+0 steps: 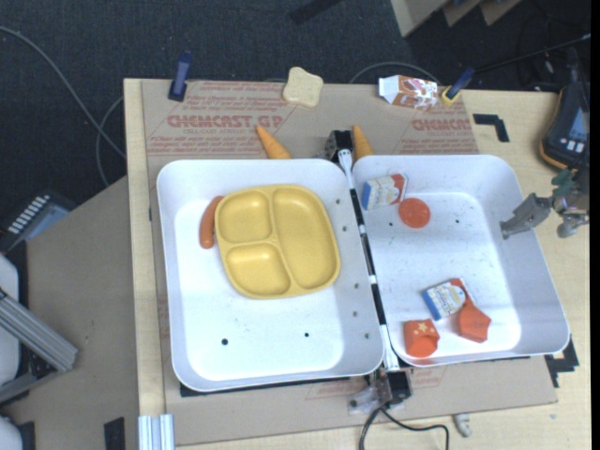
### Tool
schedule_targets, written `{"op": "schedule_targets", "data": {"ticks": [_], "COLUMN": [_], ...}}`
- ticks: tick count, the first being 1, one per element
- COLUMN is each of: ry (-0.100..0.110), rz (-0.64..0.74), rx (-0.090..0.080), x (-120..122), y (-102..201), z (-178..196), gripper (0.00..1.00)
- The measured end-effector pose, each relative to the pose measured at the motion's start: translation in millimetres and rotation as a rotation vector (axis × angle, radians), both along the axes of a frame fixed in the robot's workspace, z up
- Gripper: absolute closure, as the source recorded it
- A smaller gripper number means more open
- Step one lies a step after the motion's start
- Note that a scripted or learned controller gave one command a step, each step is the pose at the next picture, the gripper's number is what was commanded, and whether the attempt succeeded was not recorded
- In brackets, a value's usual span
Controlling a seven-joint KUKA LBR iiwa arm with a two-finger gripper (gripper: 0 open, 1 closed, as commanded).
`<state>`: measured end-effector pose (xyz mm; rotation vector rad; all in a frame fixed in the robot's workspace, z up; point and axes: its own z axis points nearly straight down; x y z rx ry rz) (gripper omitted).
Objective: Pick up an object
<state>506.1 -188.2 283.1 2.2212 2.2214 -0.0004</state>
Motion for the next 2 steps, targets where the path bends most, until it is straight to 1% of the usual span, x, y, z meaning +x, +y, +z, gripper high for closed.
{"op": "schedule_targets", "data": {"ticks": [1, 2], "ry": [0.005, 0.003], "rz": [0.002, -0.002], "rx": [0.003, 0.000], "x": [77, -2], "y": [90, 52], "z": [-155, -199], "gripper": [0.00, 0.00]}}
